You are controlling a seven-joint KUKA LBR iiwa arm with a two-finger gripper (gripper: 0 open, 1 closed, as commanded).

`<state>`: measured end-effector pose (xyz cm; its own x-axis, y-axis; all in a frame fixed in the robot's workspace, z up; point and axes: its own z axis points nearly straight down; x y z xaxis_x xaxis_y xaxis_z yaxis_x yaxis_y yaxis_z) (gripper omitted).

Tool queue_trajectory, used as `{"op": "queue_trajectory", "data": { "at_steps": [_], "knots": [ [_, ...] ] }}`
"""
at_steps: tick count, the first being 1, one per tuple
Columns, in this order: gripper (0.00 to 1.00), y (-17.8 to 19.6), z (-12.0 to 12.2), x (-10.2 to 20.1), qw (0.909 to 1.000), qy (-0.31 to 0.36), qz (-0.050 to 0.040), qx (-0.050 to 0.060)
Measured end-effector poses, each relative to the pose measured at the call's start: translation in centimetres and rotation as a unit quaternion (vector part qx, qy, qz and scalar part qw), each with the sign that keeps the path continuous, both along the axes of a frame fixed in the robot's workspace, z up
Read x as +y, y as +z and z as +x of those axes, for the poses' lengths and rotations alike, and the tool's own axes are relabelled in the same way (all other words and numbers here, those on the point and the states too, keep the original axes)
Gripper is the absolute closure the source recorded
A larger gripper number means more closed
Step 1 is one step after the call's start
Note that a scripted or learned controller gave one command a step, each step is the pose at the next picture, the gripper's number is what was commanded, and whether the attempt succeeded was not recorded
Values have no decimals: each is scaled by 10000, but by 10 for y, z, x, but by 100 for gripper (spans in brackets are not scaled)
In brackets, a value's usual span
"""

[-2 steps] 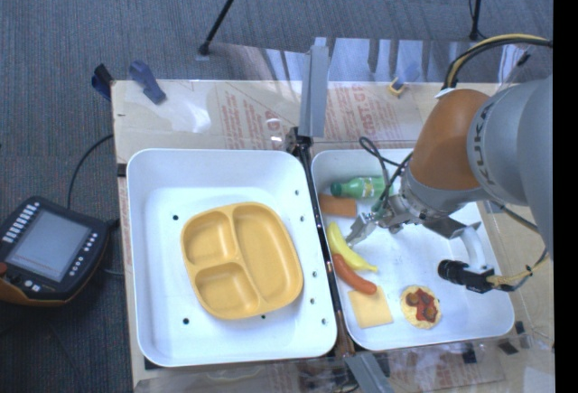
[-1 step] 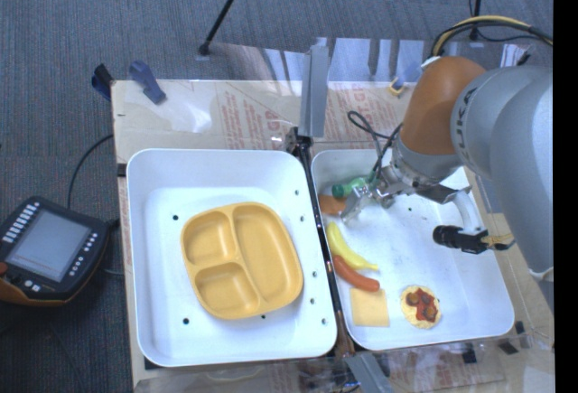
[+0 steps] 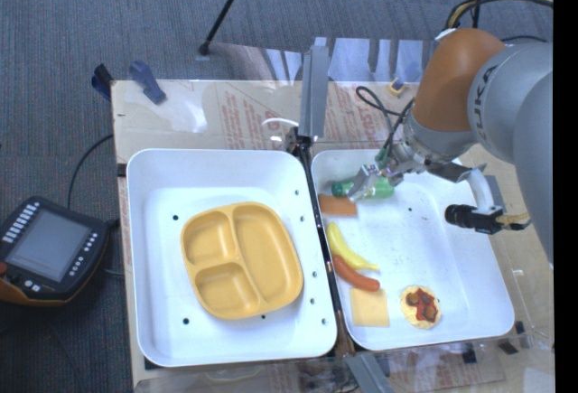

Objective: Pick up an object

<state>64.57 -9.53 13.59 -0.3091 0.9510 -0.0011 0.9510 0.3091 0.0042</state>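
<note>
My gripper (image 3: 368,182) is low in the back left part of the right bin (image 3: 470,269), reaching in from the right under the orange-banded wrist. It sits directly over a green vegetable-like piece (image 3: 386,189) that lies on the bin floor and is partly hidden by it. An orange slab (image 3: 337,206) lies just left of and below the gripper. Further forward are a yellow banana (image 3: 346,246), a red sausage (image 3: 356,274), a yellow cheese slice (image 3: 368,307) and a small round pizza (image 3: 421,306).
The left bin (image 3: 163,192) holds a yellow divided plate (image 3: 241,258). A black cylindrical part (image 3: 471,217) on the arm hangs over the right bin's right side. A metal post (image 3: 313,98) stands behind the wall between the bins.
</note>
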Motion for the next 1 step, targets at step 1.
{"op": "queue_trajectory", "data": {
  "at_steps": [1],
  "knots": [
    [0,-37,0,-3,10000,46,-7,23]
  ]
}}
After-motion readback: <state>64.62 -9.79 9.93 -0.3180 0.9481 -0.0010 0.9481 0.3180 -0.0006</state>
